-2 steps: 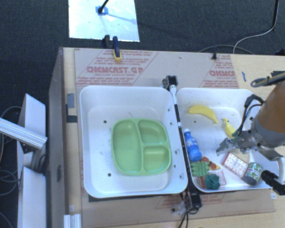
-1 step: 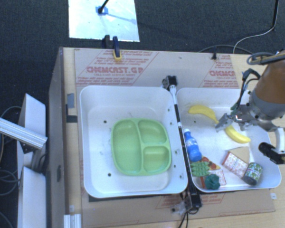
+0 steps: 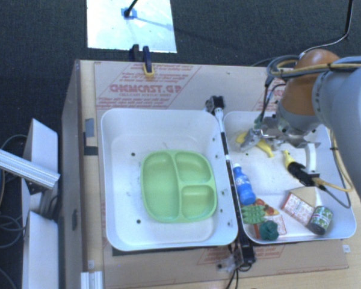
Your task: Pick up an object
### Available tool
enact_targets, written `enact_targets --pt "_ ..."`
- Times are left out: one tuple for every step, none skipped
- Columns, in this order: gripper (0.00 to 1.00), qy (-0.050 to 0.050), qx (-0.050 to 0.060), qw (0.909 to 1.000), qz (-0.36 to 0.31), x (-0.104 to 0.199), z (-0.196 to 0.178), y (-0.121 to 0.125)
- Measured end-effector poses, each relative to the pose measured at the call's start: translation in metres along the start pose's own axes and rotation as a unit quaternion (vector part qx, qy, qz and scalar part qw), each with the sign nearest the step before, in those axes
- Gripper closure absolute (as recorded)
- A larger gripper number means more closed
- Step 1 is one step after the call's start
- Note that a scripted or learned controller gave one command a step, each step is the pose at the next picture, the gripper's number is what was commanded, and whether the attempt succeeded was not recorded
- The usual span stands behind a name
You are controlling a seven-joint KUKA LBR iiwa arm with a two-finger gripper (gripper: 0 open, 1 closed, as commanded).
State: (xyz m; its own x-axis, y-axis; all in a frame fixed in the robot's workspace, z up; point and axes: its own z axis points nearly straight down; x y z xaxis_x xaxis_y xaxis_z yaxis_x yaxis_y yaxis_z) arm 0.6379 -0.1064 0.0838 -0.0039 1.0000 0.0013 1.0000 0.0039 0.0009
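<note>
- End effector (image 3: pixel 260 136): low over right bin (image 3: pixel 349 224), up-right of bottle (image 3: pixel 243 186).
- End effector state, spread or pressed together: cannot tell.
- Yellow object (image 3: pixel 266 149): at end effector tip, up-right of bottle. Whether it is gripped is unclear.
- Green toy (image 3: pixel 268 229): just below bottle.
- Card (image 3: pixel 299 208), can (image 3: pixel 320 219): right of bottle, lower.
- Left bin (image 3: pixel 126 137): left of bottle, holds green plate (image 3: pixel 179 185).

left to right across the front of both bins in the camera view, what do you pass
green divided plate → blue bottle → patterned card → small can
</note>
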Motion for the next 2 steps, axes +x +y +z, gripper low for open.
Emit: enact_targets --pt "0.0 -0.001 -0.001 1.0 -0.001 0.001 -0.001 0.031" --pt "1.0 -0.002 -0.003 1.0 -0.002 0.0 -0.013 0.033"
